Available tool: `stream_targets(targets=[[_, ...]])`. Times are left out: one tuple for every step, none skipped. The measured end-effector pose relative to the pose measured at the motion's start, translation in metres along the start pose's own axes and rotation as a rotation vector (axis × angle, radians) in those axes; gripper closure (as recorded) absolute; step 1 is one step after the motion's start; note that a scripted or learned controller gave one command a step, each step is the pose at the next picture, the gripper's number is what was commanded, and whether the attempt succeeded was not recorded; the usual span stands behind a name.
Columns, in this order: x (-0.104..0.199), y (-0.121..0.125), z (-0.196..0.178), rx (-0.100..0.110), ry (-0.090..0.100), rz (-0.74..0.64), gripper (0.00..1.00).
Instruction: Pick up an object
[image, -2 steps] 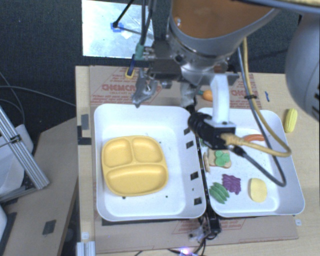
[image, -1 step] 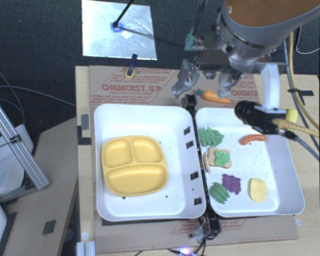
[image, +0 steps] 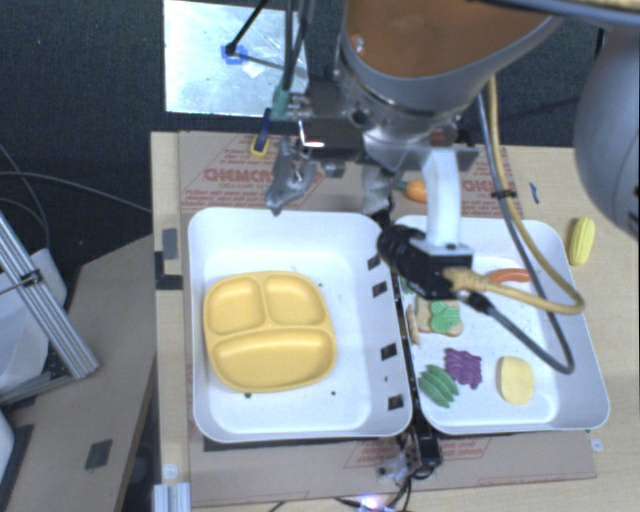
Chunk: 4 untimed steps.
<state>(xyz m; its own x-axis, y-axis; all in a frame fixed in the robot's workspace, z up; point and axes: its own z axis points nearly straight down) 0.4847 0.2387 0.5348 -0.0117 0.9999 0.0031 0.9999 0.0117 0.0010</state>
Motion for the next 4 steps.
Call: stream_targets(targets=[[-0.082,0.014,-0.001,-0.001,-0.004,0.019,0.0],[-0.011,0.001,0.0,0.0,0.0,0.001,0.0],[-0.015,0.002,-0.012,-0.003,0.0,0.006,1.0],[-0.015,0.003,-0.023,-0.005,0.001,0.003,1.0]])
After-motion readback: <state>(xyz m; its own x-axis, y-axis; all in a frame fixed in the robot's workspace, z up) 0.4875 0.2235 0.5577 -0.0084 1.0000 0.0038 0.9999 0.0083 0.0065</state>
